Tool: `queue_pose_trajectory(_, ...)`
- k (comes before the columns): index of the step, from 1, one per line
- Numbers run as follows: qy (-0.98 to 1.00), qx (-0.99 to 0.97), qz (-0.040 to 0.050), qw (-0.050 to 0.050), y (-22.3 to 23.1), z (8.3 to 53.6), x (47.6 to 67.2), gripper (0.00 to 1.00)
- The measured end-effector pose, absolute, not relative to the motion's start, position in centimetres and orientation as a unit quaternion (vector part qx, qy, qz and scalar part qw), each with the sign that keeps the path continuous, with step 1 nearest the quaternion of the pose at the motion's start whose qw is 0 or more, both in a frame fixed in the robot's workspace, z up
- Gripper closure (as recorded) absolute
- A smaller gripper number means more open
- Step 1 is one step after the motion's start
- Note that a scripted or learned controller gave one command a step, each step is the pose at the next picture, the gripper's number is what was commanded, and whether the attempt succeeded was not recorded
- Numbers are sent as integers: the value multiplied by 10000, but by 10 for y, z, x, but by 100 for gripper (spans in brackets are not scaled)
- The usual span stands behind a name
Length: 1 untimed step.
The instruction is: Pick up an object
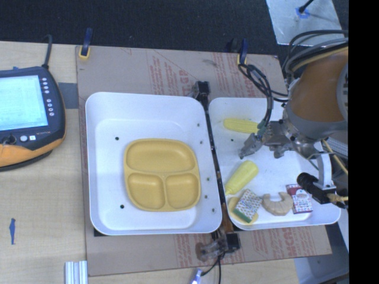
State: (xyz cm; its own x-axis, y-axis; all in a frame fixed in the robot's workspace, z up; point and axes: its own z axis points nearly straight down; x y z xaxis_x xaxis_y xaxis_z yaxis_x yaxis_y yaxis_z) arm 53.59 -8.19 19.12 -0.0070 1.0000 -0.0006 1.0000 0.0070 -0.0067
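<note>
The right bin (269, 170) holds a yellow corn cob (240, 125) at its far side. A yellow cylinder (241, 177) lies near the bin's left wall. A speckled packet (248, 205), a tan curved pastry (278, 203) and a small red and white carton (299, 197) line the near edge. My gripper (262, 151) hangs over the middle of this bin, just right of the corn cob and above the cylinder. Its two dark fingers are spread open with nothing between them.
The left bin (98, 158) contains a yellow divided plate (161, 174). A teach pendant (23, 114) rests on the bench at the far left. Black cables (263, 84) loop down from the arm over the right bin's far edge.
</note>
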Motion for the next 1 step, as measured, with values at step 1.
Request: queue_pose_trajectory(1,-7088,-7054,33,29,-97,90,544,0)
